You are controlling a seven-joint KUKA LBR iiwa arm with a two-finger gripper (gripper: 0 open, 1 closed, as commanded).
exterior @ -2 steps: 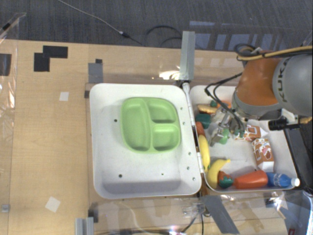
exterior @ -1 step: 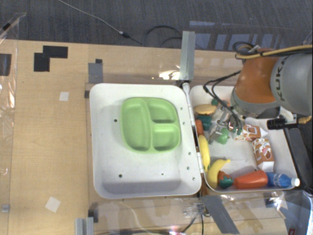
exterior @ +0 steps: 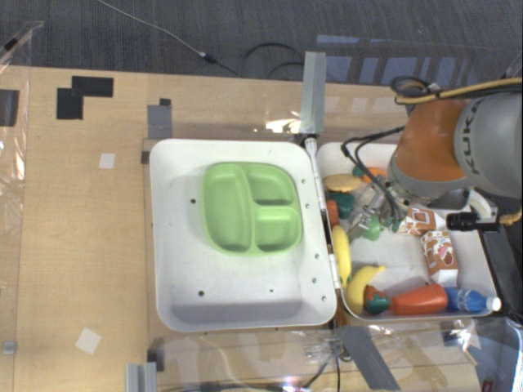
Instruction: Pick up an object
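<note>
The right bin (exterior: 406, 261) holds several objects. My gripper (exterior: 373, 212) hangs low over its upper left part, reaching in from the right under the arm's orange band (exterior: 431, 144). A small green object (exterior: 368, 230) lies right at the gripper's tip, and a teal one (exterior: 343, 207) sits just left of it. I cannot tell whether the gripper touches either. A tan bun-like item (exterior: 343, 183) lies above them. A long yellow banana (exterior: 341, 251) runs along the bin's left wall.
The left bin (exterior: 188, 300) holds a green divided plate (exterior: 249, 207). Along the right bin's front lie a second yellow fruit (exterior: 361, 280), a red bottle (exterior: 418, 300) and a blue-capped clear bottle (exterior: 472, 300). A printed carton (exterior: 440, 256) stands right of the gripper.
</note>
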